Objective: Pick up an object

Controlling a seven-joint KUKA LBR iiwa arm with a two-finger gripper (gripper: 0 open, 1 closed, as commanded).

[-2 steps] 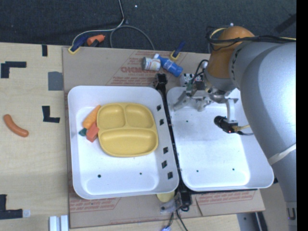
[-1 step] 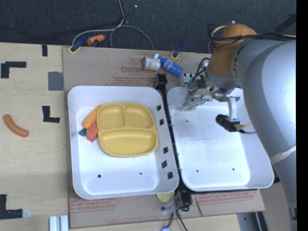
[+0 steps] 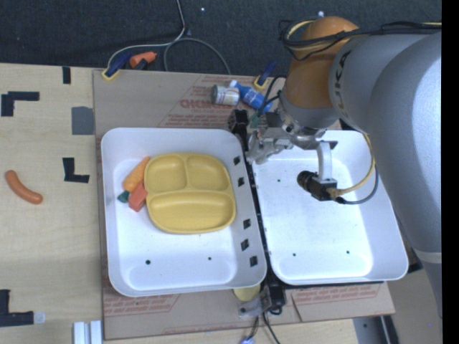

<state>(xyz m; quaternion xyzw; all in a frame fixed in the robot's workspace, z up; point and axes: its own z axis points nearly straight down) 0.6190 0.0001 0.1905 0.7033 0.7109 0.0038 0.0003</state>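
A yellow divided plate (image 3: 190, 192) lies in the left bin (image 3: 172, 274). Against the plate's left edge sit an orange carrot-like toy (image 3: 134, 175) and a red piece (image 3: 138, 201), with a small green bit (image 3: 123, 196) touching them. My gripper (image 3: 259, 145) hangs low over the back end of the wall between the two bins, right of the plate's far corner and apart from it. I see nothing held in it. The grey arm with its orange band (image 3: 315, 56) comes in from the right above the right bin (image 3: 330, 242).
A black wrist-mounted part with a yellow cable (image 3: 319, 185) hangs over the right bin. Behind the bins lie a silver and blue clamp (image 3: 237, 94) and an orange-handled clamp (image 3: 133, 61). A toy sausage (image 3: 24, 187) rests on the bench far left.
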